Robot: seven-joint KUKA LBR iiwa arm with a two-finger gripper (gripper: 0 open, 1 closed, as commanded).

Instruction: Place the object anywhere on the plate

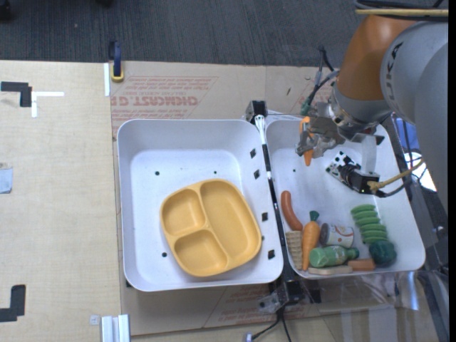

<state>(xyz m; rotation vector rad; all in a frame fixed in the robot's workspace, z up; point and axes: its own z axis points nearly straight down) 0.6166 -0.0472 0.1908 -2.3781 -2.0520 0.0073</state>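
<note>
Gripper [311,142] sits over the far left part of the right bin [399,191], and I see a small orange piece [308,157] poking out below its fingers, pinched between them and lifted off the bin floor. I can't make out what that piece is, too small. The yellow plate [210,226], three compartments, lies in the left bin [142,191], toward its near right area, well apart from the gripper. Along the near edge of the right bin I've got a pile: a sausage [288,210] by the left wall, a carrot [310,239] just beside it, a green bottle [335,256] lying flat, a small can [340,234] behind the bottle. Toward the near right corner there's a ridged green piece [368,222] and a dark green broccoli [382,251] touching it. A black part [349,173] hangs by the wrist with a cable.
</note>
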